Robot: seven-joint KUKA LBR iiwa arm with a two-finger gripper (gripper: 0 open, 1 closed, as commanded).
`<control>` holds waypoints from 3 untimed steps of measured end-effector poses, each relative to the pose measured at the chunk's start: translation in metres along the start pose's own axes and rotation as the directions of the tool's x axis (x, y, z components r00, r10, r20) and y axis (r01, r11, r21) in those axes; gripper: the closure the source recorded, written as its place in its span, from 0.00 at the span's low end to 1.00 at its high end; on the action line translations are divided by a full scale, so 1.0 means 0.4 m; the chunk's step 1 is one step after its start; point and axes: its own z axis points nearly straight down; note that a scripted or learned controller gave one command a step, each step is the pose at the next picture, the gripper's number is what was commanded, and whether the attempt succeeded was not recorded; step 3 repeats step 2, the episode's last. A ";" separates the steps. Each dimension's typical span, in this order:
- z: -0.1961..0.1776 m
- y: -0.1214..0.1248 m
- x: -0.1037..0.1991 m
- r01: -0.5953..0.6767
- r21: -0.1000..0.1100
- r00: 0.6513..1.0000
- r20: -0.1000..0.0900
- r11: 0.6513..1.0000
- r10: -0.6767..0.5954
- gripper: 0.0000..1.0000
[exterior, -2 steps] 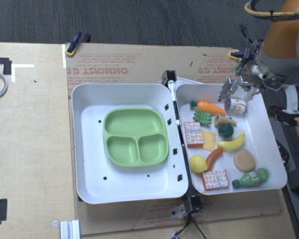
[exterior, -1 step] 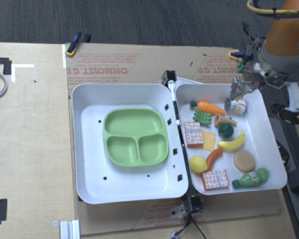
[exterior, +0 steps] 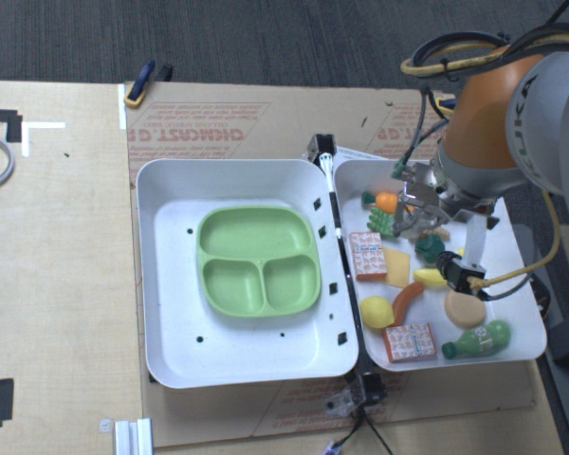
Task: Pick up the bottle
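Hovering gripper (exterior: 419, 209) over right bin (exterior: 523, 254) | grip state: cannot tell | green bottle (exterior: 476, 340) lying in near corner, apart

the arm (exterior: 512, 112) is cut off by the right edge; it hides part of the right bin's (exterior: 522, 349) far rim; labels on the small boxes (exterior: 410, 341) are too small to read

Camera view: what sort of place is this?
Probably a robot lab bench: two shallow white bins clamped on taped cardboard, toy food beside a green plastic bottle, and a cabled grey-and-orange arm.
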 end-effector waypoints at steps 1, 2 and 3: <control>0.001 -0.237 0.113 -0.139 0.001 0.990 0.000 0.990 0.139 1.00; -0.069 -0.324 0.303 0.156 -0.001 0.988 0.001 0.988 -0.156 1.00; -0.069 -0.324 0.303 0.156 -0.001 0.988 0.001 0.988 -0.156 1.00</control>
